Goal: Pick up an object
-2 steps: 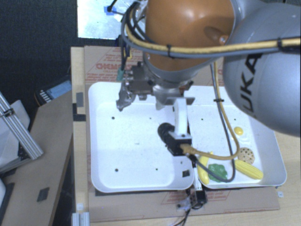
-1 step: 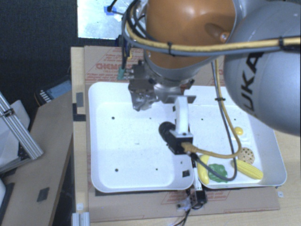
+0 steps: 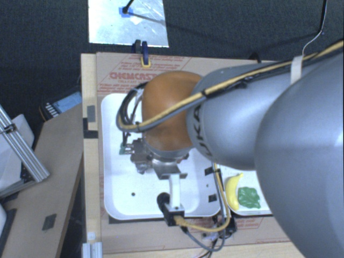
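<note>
The gripper is hovering over one white bin, its grip impossible to tell, while the banana is lying unpicked in the other bin.

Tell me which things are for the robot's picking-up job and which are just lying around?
For the job: the arm, hanging over the left bin; the yellow banana and the green thing, side by side in the right bin.

Just lying about: the shiny sheet, the small clamp, the printed cardboard, the metal rail beside the bench.
</note>
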Robot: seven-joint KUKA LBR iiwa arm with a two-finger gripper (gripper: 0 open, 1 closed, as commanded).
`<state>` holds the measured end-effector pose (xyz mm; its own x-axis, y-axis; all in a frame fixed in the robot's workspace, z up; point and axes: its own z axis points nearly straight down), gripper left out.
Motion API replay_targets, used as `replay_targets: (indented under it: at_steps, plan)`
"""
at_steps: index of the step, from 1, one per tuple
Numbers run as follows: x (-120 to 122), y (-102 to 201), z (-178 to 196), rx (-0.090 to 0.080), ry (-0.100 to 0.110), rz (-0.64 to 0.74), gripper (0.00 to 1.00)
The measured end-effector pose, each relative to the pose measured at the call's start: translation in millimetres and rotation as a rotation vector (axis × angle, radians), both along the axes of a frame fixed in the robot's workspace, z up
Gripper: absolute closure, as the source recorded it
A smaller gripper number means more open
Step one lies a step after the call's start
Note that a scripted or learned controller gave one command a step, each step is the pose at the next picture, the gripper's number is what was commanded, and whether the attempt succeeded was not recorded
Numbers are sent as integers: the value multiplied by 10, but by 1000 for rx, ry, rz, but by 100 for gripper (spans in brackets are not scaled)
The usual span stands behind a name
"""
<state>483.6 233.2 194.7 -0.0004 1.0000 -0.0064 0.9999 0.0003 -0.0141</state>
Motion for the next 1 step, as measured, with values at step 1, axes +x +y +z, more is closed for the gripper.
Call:
replay_targets:
  at_steps: [1]
  plan:
    - [0, -2, -1093, 2, -4, 0, 100]
